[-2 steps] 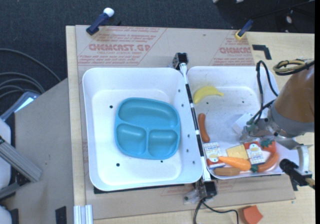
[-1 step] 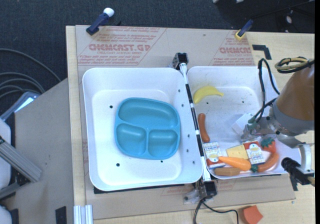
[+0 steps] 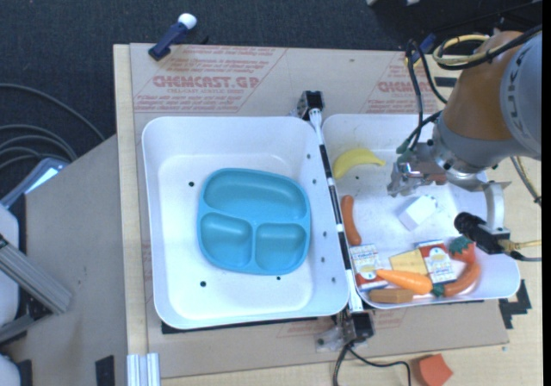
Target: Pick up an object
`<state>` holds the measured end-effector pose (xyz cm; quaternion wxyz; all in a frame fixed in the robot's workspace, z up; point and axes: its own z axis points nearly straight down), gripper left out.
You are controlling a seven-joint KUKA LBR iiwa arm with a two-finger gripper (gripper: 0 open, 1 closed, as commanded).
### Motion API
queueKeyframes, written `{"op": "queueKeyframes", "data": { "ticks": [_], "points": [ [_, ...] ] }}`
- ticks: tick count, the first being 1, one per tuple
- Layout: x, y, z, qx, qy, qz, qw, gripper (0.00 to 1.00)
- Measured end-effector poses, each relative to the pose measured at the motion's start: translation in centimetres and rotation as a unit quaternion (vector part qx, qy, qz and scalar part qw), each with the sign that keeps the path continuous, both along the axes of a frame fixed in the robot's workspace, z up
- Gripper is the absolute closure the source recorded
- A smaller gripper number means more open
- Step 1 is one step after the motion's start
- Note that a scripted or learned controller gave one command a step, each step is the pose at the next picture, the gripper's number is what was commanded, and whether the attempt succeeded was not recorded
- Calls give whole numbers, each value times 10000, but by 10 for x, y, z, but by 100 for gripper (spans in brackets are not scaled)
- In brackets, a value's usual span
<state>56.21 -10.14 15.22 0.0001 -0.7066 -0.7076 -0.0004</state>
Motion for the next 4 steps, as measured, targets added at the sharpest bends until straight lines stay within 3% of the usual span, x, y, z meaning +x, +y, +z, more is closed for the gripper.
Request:
{"op": "queueKeyframes", "data": {
  "ticks": [1, 2, 3, 4],
  "points": [
    [0, 0, 0, -3, 5, 0, 10000, 0],
    [29, -3, -68, -2, 12, -1, 10000, 0],
    [84, 5, -67, -4, 6, -1, 10000, 0],
    [84, 6, -57, -11, 5, 5, 10000, 100]
  ]
}}
